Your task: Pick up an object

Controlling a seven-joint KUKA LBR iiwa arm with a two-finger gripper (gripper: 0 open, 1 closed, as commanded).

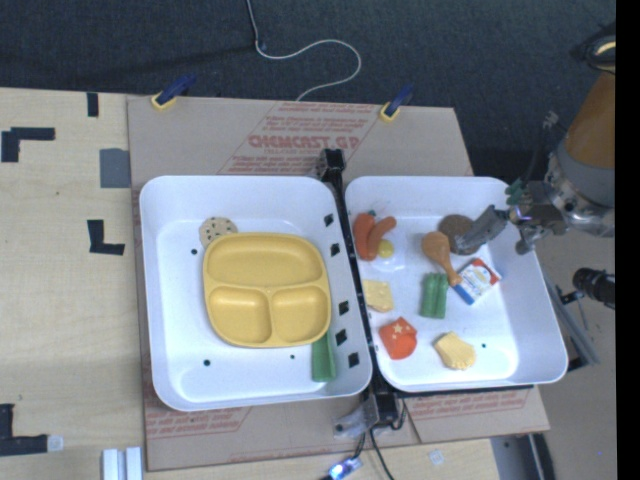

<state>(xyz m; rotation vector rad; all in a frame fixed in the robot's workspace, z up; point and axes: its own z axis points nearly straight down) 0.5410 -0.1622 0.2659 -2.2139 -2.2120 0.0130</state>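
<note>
Camera view: I'm at approach step, hand (492,224) low over right bin (520,363), beside drumstick (437,249) in that bin. Grip state: cannot tell. Next: centre over drumstick, descend.

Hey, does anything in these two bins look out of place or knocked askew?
One thing: a green stick in the left bin lies wedged against the right wall, beside the yellow divided plate rather than on it. A cookie sits half tucked behind the plate's top-left edge. Nothing looks spilled or broken.
</note>
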